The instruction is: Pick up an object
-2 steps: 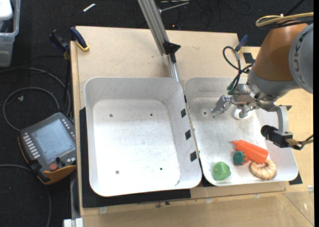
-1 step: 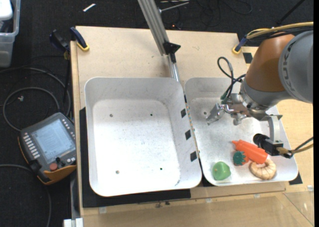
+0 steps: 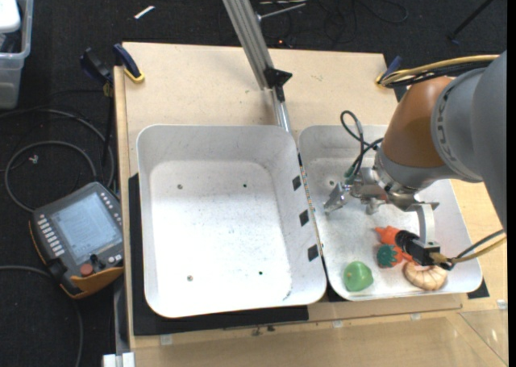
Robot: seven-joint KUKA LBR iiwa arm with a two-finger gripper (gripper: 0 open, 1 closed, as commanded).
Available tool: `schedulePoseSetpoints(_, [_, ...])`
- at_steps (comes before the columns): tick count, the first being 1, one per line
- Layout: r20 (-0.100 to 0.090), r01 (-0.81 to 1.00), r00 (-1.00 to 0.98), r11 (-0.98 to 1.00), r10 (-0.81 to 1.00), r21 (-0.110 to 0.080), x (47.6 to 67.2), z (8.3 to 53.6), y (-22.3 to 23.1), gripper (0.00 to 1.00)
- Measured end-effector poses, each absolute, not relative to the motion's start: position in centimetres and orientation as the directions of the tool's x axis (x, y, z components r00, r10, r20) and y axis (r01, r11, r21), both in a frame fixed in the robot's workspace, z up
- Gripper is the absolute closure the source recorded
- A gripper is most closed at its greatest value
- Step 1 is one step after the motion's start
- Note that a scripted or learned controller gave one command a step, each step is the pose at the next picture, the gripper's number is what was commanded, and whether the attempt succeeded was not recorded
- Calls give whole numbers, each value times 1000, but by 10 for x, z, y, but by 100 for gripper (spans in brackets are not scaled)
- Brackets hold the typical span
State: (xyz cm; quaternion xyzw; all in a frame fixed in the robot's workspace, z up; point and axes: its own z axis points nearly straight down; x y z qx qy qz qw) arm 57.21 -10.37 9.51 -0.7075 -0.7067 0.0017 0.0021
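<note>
Orange toy [image 3: 388,235], long axis slanting toward tan ring [image 3: 426,277]

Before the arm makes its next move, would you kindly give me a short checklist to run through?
1. Objects in right bin: ok; green ball, orange piece and tan ring lie near its front edge.
2. Gripper over right bin: ok.
3. Gripper lined up on an object: not ok; it hangs over bare floor, away from the green ball.
4. Something held: cannot tell.
5. Green ball stands alone: ok.
</note>
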Motion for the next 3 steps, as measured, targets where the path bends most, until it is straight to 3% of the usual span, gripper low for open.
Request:
schedulePoseSetpoints(1, [0,1000,1,-1,1000,0,573,108,-104,100])
schedulePoseSetpoints(3, [-2,1000,-3,3,1000,8,574,233,-96,100])
